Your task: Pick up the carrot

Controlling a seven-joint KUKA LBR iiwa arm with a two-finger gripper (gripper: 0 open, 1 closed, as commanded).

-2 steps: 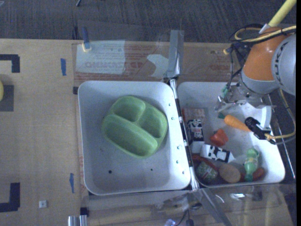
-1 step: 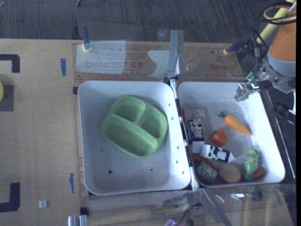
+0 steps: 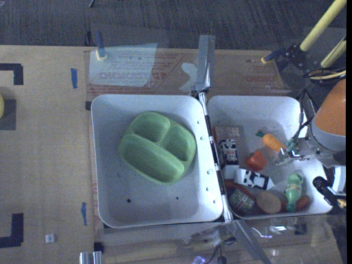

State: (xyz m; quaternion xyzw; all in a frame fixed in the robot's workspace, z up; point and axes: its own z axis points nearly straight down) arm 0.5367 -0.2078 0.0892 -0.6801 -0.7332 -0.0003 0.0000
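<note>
The carrot (image 3: 271, 142), orange with a small green top, lies tilted in the middle of the right bin (image 3: 247, 104). My gripper (image 3: 290, 152) hangs over that bin just right of and slightly below the carrot's thick end, close to it; the view does not settle whether they touch. The grey arm with its orange band (image 3: 333, 114) comes in from the right edge and hides the bin's right wall.
The right bin also holds a red piece (image 3: 256, 160), two cow-patterned cartons (image 3: 228, 150) (image 3: 254, 179), a brown box (image 3: 228, 133), a green bottle (image 3: 294, 186), a brown potato-like piece (image 3: 268, 202) and a can (image 3: 240, 200). A green divided plate (image 3: 158, 146) lies in the left bin (image 3: 104, 164).
</note>
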